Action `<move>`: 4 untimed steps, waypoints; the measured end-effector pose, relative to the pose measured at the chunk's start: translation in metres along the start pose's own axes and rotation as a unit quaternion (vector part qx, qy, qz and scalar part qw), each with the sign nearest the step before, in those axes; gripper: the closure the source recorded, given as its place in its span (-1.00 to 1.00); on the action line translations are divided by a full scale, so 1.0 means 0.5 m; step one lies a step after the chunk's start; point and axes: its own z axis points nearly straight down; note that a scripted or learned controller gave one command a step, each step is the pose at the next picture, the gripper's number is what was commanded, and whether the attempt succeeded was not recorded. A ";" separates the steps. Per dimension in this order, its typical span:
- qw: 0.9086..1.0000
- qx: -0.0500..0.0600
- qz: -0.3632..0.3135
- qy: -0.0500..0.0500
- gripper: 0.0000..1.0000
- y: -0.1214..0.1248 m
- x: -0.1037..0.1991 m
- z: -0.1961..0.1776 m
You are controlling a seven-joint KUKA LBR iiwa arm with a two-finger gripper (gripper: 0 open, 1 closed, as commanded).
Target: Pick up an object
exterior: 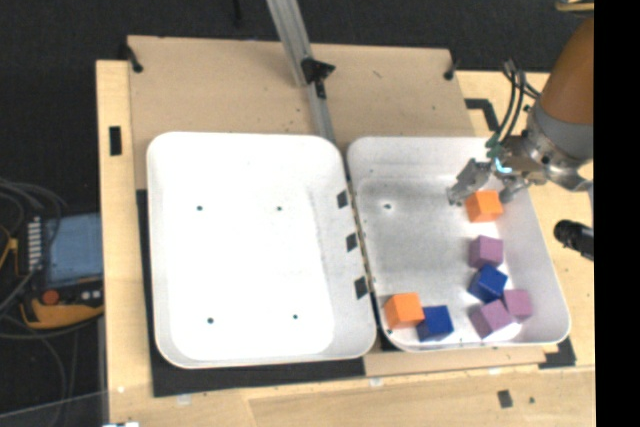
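We note a metal pole (285, 10) slanting over the bench (230, 90); blue box (75, 247) and tangled cables (30, 315) lie off its left edge.

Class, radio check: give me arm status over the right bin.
Gripper at right bin, top right. Orange cube just below it, not seen held. Purple cube and blue cube close below.

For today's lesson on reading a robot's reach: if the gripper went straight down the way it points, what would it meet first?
Most likely the orange cube in the right bin, which lies just under the gripper. Depth is hard to judge from this slanted view.
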 end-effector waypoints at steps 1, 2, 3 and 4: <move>1.000 -0.003 0.000 0.000 -1.00 0.002 0.000 -0.006; 1.000 -0.002 0.000 -0.001 -1.00 0.007 0.013 0.082; 1.000 0.000 0.001 -0.001 -1.00 0.018 0.014 0.170; 1.000 -0.004 0.001 -0.002 -1.00 0.021 0.011 0.255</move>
